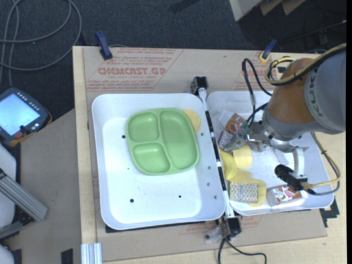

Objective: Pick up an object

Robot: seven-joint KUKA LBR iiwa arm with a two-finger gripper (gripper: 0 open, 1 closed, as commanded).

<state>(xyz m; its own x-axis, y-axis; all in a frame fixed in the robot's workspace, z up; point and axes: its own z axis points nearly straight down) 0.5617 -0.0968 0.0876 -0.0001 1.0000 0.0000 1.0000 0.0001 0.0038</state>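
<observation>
The arm (308,100) reaches into the right bin (316,199), its gripper (240,140) low over the clutter at that bin's left side. Whether the claw is released or clenched I cannot tell. The likeliest target looks to be the packet (231,131) touching the gripper, with a yellow cup (241,158) just near of it. A waffle block (243,192) and a card (285,195) lie nearer still. The green tray (163,141) sits in the left bin (118,202). To do this well, settle on one item, centre over it, keep off the divider wall, and lift straight up only once it is firmly caught.
</observation>
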